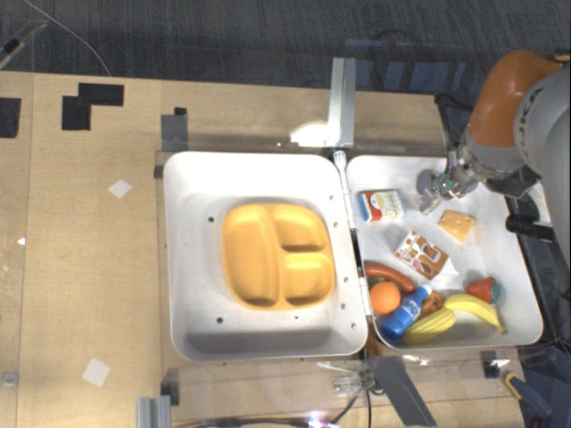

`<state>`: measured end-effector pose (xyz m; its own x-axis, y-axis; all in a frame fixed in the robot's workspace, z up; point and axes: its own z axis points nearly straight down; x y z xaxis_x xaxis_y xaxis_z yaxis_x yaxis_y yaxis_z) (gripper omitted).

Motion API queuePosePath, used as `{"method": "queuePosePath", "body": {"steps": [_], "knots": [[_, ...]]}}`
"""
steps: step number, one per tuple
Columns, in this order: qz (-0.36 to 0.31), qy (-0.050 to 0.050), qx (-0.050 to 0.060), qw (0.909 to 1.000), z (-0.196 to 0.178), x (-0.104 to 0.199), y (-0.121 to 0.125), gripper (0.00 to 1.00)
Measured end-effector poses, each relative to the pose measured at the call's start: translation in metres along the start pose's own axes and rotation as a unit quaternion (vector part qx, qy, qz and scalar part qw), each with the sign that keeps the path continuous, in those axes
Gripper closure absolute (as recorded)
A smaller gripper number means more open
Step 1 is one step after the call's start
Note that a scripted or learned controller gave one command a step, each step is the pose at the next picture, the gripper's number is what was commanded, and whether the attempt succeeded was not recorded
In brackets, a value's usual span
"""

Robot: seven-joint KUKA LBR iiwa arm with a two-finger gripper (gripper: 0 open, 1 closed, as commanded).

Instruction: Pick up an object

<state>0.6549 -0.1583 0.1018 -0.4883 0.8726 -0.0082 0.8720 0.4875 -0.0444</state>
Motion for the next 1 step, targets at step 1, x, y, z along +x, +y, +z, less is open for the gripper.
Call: {"method": "queuePosePath", "body": {"steps": [1], "knots": [[0.071,0.009,0.001,0.9974,0.0113,0.0135,0.0113,0.0]]}}
